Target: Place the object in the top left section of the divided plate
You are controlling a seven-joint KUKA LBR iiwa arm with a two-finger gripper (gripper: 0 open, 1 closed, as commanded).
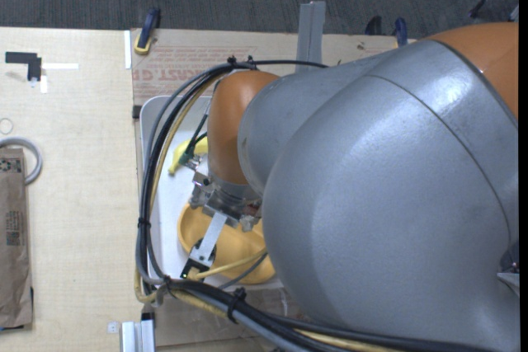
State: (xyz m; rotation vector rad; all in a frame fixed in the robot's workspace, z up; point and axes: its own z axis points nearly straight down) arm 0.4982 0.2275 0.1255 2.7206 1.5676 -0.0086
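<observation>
A yellow plate [191,228] lies in the near part of the left white bin [158,121]; the arm covers most of it and I cannot make out its dividers. My gripper [224,208] hangs low over the plate's far edge, below the orange wrist band, with its tips hidden by the arm. A small yellow thing with a green bit [176,159] lies on the bin floor, just left of the wrist and beyond the plate. Nothing shows as held.
The grey arm covers the right bin and most of the left one. Black cables [152,185] loop along the left bin's left wall. A brown paper bag [12,235] lies on the bench at far left. Blue clamps [148,29] hold the back edge.
</observation>
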